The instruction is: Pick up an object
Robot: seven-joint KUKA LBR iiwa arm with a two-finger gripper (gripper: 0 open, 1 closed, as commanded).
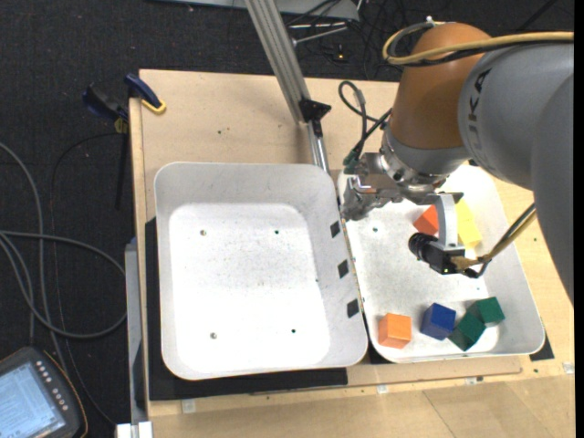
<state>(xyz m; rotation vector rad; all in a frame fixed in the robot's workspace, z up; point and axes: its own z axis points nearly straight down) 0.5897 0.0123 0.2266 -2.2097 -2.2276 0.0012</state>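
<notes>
Red block (pixel 425 219) lies in the right bin (pixel 522 334), beside a yellow block (pixel 468 228) and near the gripper (pixel 359 199) (wide or closed, I cannot tell). The gripper hangs by the bin's left wall, so a descent there may strike the rim or grasp nothing. An orange cube (pixel 395 329), a blue cube (pixel 439 320) and green blocks (pixel 470 332) cluster along the front.

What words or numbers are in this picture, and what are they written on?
"UKA": dark letters running along the grey arm, next to its orange band. The start of the word is cut off from view.
Screen at the bottom left corner: it is lit, with marks on it, but they are too small and blurred to read.
I can read no other words or numbers.
</notes>
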